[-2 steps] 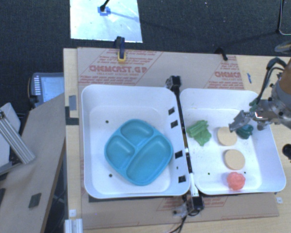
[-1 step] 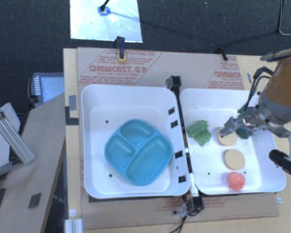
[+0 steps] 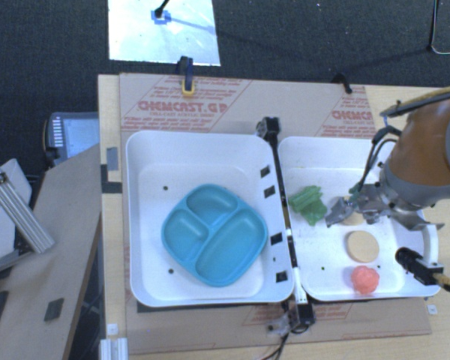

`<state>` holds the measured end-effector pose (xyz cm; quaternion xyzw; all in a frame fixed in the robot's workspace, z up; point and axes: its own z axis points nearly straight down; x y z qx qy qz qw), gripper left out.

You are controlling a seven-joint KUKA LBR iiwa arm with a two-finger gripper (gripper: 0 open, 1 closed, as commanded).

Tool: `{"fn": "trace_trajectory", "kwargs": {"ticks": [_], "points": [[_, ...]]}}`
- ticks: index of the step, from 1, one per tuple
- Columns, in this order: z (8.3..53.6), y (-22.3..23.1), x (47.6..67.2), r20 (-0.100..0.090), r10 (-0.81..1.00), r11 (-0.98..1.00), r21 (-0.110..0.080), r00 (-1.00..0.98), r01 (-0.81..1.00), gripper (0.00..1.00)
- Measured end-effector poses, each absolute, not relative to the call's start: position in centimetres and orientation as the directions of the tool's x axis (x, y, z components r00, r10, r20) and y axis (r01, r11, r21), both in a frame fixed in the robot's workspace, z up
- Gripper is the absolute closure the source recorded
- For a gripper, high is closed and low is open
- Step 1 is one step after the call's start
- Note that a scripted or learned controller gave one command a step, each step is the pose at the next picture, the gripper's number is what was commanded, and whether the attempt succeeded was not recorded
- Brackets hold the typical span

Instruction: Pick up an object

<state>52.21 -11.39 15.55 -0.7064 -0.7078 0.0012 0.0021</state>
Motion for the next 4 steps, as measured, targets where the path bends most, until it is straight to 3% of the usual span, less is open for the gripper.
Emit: {"fn": "trace_trajectory", "kwargs": {"ticks": [1,2,4], "points": [[9.4,-10.7,52.2,0.002,1.0,0.001,-0.004,-0.001,1.0,0.0],[10.8,-10.8,52.4,0.0,1.0,0.002,0.002,-0.002,1.0,1.0],[23.0,-9.9,53.0,-0.002,1.0,0.005,0.009,-0.005,1.0,1.0]]}}
